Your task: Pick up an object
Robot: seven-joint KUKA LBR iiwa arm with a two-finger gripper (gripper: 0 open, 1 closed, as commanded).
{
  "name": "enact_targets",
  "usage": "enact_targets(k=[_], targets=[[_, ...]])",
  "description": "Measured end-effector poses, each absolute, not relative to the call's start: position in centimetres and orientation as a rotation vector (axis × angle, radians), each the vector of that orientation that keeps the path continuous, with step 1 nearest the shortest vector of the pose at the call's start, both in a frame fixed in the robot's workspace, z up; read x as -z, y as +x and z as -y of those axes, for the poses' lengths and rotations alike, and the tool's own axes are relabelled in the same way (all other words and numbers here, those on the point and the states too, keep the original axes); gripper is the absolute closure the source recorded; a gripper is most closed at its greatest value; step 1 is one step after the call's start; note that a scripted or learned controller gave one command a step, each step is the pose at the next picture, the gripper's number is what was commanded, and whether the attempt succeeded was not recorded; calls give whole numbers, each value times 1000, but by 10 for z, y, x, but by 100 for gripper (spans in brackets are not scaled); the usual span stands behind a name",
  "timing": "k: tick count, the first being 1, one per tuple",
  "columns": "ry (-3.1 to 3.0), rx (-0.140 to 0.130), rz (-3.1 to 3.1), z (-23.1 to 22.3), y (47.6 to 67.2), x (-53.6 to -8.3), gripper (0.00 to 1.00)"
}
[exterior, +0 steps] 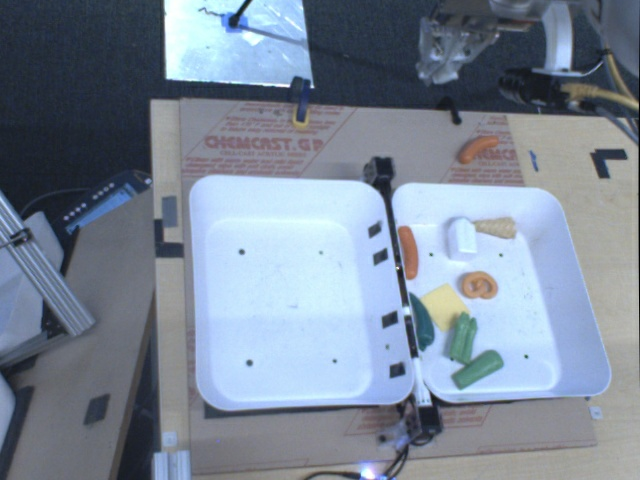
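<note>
I'm up at the top of the view, gripper (447, 56) well behind the right bin (575, 268) and off the bench edge — too blurred to read much else there. All the pickable stuff sits in the right bin: orange sausage (408, 251) by the divider, white block (461, 237) touching the cone (496, 228), pretzel (479, 285), yellow slab (443, 304), dark green piece (421, 324), two green pods (467, 351). One stray sausage (477, 149) lies on the board outside the bin. Left bin (280, 288) has nothing to grab. Risks as I judge them: the lower cluster is packed tight, so coming down there could nudge neighbours or pinch two — the flat slab likely slips. The sausage hugging the wall leaves little room.
</note>
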State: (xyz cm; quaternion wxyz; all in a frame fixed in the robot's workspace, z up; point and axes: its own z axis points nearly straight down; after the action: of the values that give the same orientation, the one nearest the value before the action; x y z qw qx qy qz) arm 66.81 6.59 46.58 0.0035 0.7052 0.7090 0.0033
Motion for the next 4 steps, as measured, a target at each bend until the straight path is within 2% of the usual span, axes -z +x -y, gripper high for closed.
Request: enact_targets(k=[2,3,4], targets=[[2215,-4,-2224,-95,660,-530,100],[2223,3,-2219,-1,668,-440,100],[2213,-7,-2224,-59,668,-527,100]])
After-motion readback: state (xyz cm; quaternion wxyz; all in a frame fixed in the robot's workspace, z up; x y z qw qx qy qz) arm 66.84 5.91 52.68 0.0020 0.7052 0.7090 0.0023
